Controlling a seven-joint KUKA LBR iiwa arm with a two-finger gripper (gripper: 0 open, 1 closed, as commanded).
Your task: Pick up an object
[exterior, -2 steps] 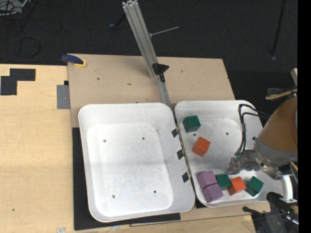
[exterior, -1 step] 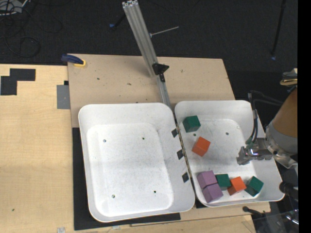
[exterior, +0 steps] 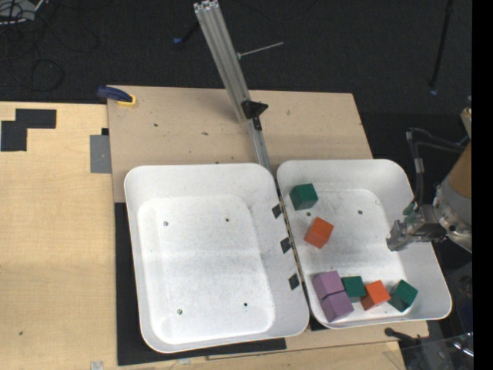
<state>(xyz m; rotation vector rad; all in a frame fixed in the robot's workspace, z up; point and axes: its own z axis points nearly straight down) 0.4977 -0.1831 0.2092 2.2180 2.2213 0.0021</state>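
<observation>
The right bin (exterior: pixel 362 172) holds several blocks. A dark green cube (exterior: pixel 303 196) lies near its back left, and an orange cube (exterior: pixel 319 232) sits just in front of it. Along the front wall stand a purple block (exterior: pixel 332 294), a small green block (exterior: pixel 353 287), an orange block (exterior: pixel 376 293) and a green block (exterior: pixel 403 294). My gripper (exterior: pixel 404 233) hangs over the right edge of this bin, apart from all the blocks, with nothing seen in it.
The left bin (exterior: pixel 146 183) lies beside the right one, with black clips (exterior: pixel 284 244) along the shared wall. A slanted aluminium rail (exterior: pixel 227 60) rises behind the bins. A blue and yellow tool (exterior: pixel 117 95) rests at the bench's back left corner.
</observation>
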